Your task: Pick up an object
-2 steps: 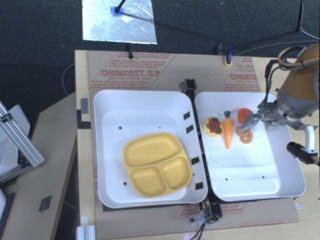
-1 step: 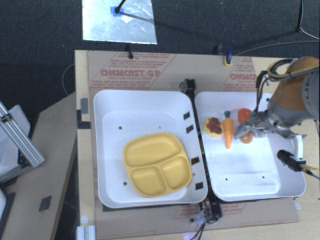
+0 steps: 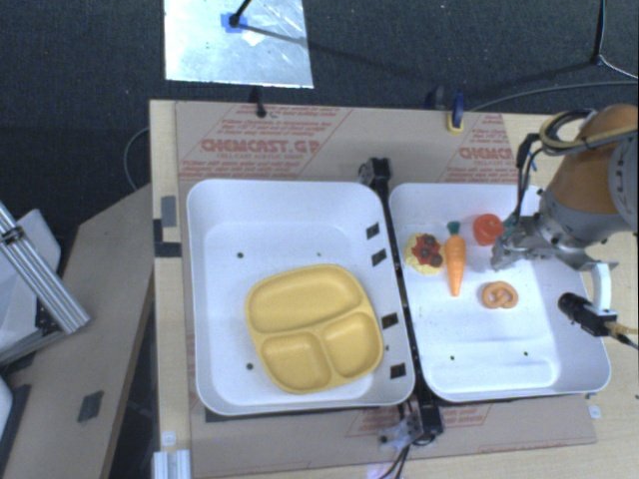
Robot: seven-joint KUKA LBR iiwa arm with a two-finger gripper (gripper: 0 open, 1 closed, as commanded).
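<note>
Gripper first: it hangs low over the right bin, near that bin's far right part, on the end of the grey arm that comes in from the right with its orange band up by the edge. From where I stand I cannot tell how its tips are set, and nothing shows caught in it.

Far off to its left lies the left bin, and in that bin, toward the near side, a yellow divided plate with three compartments, sitting a little askew. A dark strip with black clips runs between the two bins, still well left of the gripper.

Closer in, inside the right bin, there is a small yellow toy piece topped with red and dark berries. Just right of it, touching or nearly so, lies a toy carrot, orange with a green top pointing away from me. Both are to the gripper's left, near but apart from it.

A red toy tomato sits just beside the gripper, on its far left side, very close to the tips. A small orange pretzel-shaped toy lies just on the near side of the gripper, almost under it, not touching it as far as I can see.
</note>
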